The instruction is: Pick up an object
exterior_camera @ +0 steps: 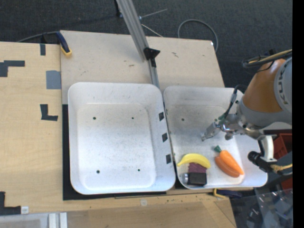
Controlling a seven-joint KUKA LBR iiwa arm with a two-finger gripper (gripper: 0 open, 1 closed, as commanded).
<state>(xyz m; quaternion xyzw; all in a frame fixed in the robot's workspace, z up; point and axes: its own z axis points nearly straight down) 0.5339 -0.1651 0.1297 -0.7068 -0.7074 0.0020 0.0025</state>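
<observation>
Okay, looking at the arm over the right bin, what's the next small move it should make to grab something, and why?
Probably shift the pincer toward the bin's near edge and lower it over the carrot. The pincer sits over bare floor of the right bin with nothing between its fingers, and the carrot lies apart from the banana and the dark block, which crowd together.

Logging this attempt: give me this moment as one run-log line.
claw: above right bin, nothing seen held | carrot, banana, dark block: right bin's near end | pick: not done

Dark block (196,178) partly under banana (194,160); arm (266,99) cropped right.
</observation>
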